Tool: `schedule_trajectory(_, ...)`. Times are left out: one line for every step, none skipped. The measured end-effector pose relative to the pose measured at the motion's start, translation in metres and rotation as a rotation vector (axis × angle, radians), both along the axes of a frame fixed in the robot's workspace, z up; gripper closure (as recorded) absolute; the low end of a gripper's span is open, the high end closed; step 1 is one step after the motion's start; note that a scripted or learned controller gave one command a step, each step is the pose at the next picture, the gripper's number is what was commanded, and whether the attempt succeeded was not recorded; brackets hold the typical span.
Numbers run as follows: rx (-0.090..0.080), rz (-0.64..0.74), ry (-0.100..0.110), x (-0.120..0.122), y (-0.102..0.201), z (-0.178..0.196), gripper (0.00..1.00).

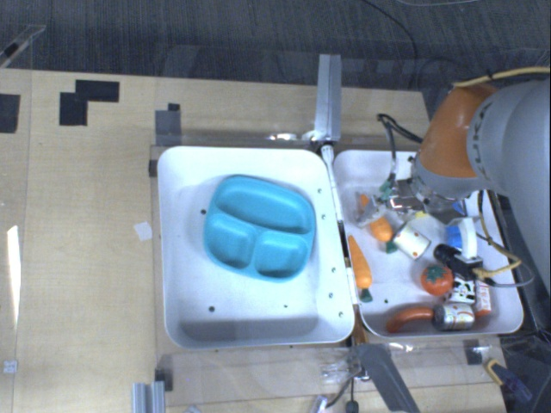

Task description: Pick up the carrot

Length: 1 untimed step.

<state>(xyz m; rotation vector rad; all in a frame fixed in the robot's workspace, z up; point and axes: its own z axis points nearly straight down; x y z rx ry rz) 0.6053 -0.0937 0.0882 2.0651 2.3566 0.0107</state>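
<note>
While two bins [172, 256] sit together, one carrot [361, 263] lies free; hand [392, 194] grip unclear.

Pale wooden bench [77, 256] below dark grey carpet [172, 11].

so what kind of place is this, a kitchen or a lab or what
Most likely a robotics lab bench, not a kitchen: a grey robot arm reaches over two white bins, with toy food such as the carrot beside a blue divided plate, and loose cables.
</note>
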Motion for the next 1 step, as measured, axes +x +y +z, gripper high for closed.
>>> schedule_trajectory(0.001, 0.008, -0.003, 0.0024, 0.0029, 0.0101, 1.00)
